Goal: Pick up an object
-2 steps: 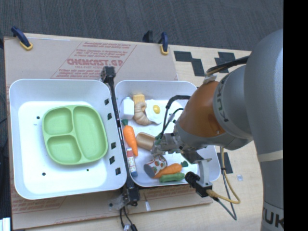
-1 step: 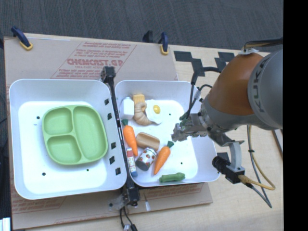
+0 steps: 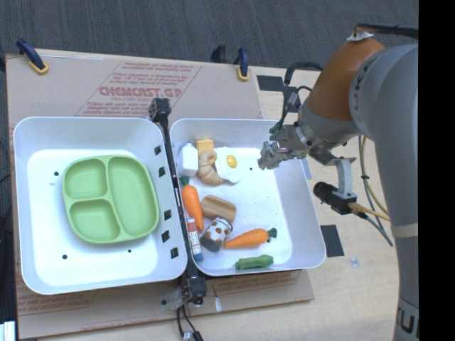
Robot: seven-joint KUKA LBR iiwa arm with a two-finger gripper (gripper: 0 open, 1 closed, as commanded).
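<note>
Just egg (image 3: 230, 163) beside claw (image 3: 269, 159)

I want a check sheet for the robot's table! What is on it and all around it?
Surface: cardboard sheet under two white bins, held by blue clamps.
Job's things: right bin holds two carrots, fried egg, croissant, bread, a green vegetable and other toy food.
Clutter: green divided plate lies in the left bin.
Grippers: end effector hovers above the right bin's upper right part, holding nothing visible.
Cables: wires run along the arm; more below the bins.
Surroundings: dark carpet.
</note>
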